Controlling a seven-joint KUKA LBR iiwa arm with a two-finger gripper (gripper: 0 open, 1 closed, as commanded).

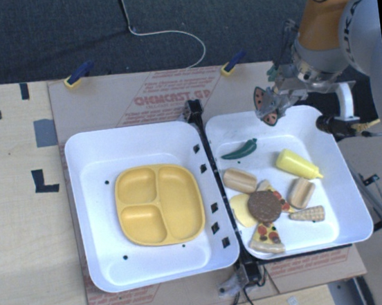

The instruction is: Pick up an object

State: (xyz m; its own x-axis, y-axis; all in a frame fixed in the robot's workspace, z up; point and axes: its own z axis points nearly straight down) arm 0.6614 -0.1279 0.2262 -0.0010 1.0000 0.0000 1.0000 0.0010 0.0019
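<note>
Gripper [269, 110] w/ small brown item [264, 106] over right bin [339, 164] far rim

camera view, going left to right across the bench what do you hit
yellow divided plastic tray in the left white bin → green toy chili pepper → yellow toy squeeze bottle in the right white bin; the arm's end effector hangs over that bin's far rim.

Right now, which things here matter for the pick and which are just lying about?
For the job:
- gripper, over the right bin's far rim
- green pepper
- yellow bottle
- brown patty
- pizza slice

Lying about:
- yellow tray in the left bin
- cable
</note>
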